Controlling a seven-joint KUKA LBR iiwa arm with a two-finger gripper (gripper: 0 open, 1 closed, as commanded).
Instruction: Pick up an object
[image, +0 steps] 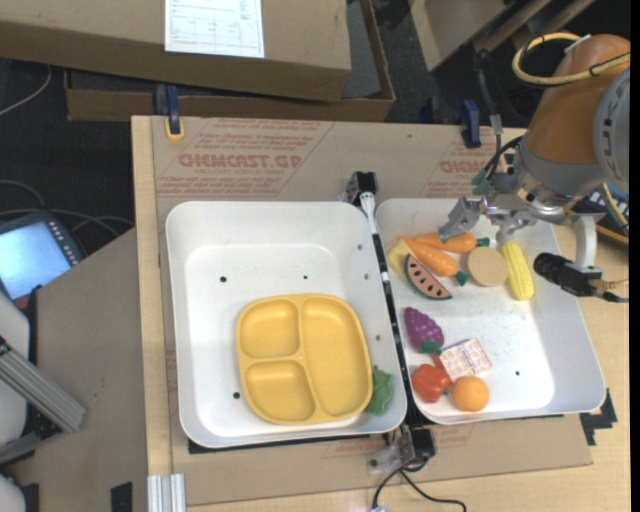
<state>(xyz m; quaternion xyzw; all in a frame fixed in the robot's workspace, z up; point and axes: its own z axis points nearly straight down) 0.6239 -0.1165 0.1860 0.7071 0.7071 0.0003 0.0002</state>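
The right bin (560, 345) holds several toy foods: an orange carrot (440, 244), a watermelon slice (428, 279), a tan round piece (487, 268), a yellow corn cob (518, 271), purple grapes (423, 328), a white and red packet (465, 356), a red tomato (430, 380) and an orange (470, 393). My gripper (488, 222) hangs over the bin's far end, just above the carrot and the tan piece. Its fingers are spread open, one finger (462, 216) by the carrot's far end, and nothing sits between them.
The left bin (200, 240) carries a yellow divided plate (303, 357), with a green leafy piece (381, 392) at its right edge. A black divider (384, 290) separates the bins. A cardboard box (200, 50) lies beyond the bench.
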